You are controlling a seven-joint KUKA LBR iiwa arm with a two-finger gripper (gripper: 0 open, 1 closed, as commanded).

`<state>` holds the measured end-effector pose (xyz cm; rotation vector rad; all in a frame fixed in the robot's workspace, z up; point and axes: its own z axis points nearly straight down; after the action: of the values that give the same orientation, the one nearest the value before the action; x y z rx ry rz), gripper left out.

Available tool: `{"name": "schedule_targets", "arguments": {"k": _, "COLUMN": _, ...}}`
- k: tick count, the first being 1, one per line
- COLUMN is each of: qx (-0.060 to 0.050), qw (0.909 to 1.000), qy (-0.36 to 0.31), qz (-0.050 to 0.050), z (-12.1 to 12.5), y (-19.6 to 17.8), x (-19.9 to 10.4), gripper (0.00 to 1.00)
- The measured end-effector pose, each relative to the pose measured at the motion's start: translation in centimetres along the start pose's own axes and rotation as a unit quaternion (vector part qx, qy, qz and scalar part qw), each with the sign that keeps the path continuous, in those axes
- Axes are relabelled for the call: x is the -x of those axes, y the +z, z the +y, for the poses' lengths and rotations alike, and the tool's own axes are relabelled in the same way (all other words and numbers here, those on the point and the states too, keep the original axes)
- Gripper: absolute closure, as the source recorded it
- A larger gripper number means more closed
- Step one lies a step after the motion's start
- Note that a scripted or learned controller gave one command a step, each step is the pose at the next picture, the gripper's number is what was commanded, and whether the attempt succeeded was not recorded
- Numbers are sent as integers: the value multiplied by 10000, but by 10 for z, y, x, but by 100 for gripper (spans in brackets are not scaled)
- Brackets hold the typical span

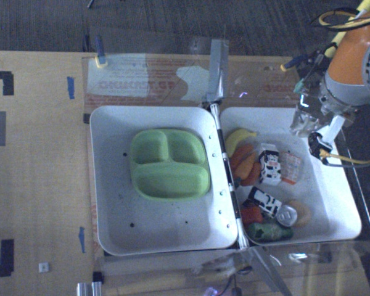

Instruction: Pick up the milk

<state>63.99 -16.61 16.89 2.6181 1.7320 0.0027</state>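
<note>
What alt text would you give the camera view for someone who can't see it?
A gripper hovers over the right white bin, above a cow-patterned milk carton, a banana and a can. The left bin holds a green divided tray.

Nothing is reading clearly here. A strip of reddish mirrored lettering (131, 85) is showing on the clear sheet behind the left bin (105, 184), but the letters are blurring past making out. The small cartons in the right bin (342, 221), one black-and-white patterned (271, 166) and one beside it with orange print (290, 167), are carrying marks too small to read.
</note>
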Motion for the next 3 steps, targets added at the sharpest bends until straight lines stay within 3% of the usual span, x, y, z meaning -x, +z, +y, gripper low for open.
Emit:
{"name": "schedule_targets", "arguments": {"k": 1, "qx": -28, "qw": 9986, "qy": -531, "qz": 1, "z": -45, "y": -16, "x": -66, "gripper": 100}}
{"name": "schedule_targets", "arguments": {"k": 2, "qx": 102, "qw": 9970, "qy": 767, "qz": 46, "z": -70, "y": 52, "x": -4, "gripper": 100}}
{"name": "schedule_targets", "arguments": {"k": 3, "qx": -19, "qw": 9980, "qy": 630, "qz": -1, "z": -101, "y": -16, "x": -58, "gripper": 100}}
